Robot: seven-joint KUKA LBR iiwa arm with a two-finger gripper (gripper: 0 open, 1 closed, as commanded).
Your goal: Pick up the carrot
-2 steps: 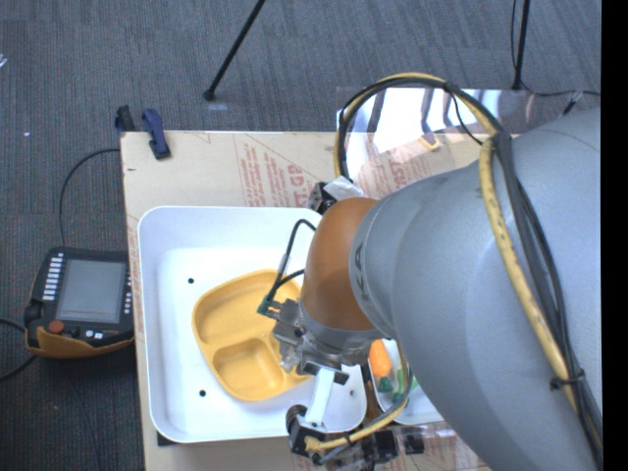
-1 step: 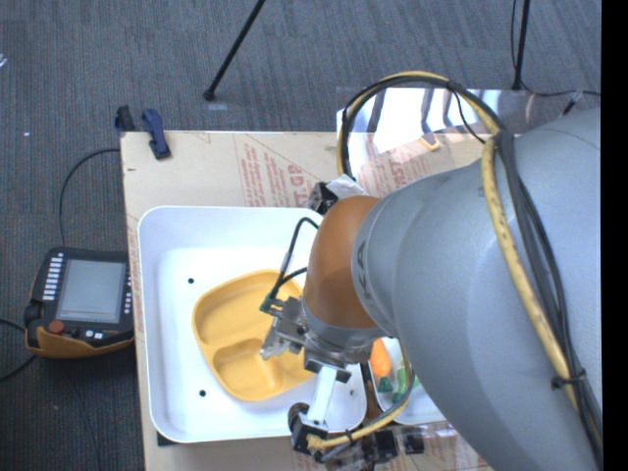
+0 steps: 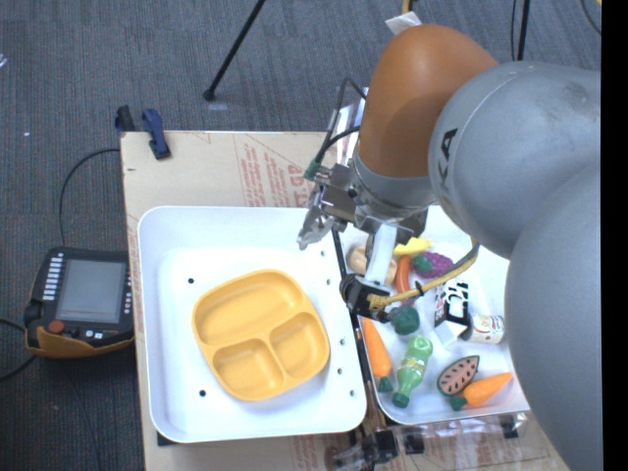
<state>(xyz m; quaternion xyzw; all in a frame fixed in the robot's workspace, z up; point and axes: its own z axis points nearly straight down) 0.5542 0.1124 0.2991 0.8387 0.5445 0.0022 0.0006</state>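
Grey metal is what you see of the tool (image 3: 316, 226), hanging from the orange-banded wrist above the far right corner of the left bin (image 3: 157, 263), close to the edge that meets the right bin (image 3: 427, 410). From this angle you cannot tell whether the tool is apart or together.

Look nearer the camera than the tool and a little to its view-right for the carrot (image 3: 376, 349). It lies in the right bin along that bin's left wall, thick end pointing toward the tool, well apart from it.

Just beyond the carrot, away from the tool, a green bottle (image 3: 412, 361) lies tilted. A dark green piece (image 3: 404, 319) sits between the bottle and the tool. Farther out the same way you find a seeded slice (image 3: 457, 373), a second orange tapered piece (image 3: 488, 389) just beside it, a small white can (image 3: 486, 329) and a black-and-white box (image 3: 453, 302).

Directly view-right of the tool, partly under the arm, are a yellow piece (image 3: 412, 248) and a purple bunch (image 3: 437, 261).

On the tool's other side, nearer the camera, a yellow three-compartment plate (image 3: 260, 335) rests flat in the left bin.

Beyond the bins, the brown tabletop (image 3: 245, 165) carries a blue clamp (image 3: 155, 133) at its far corner. A handheld controller (image 3: 83, 297) lies on the grey carpet.
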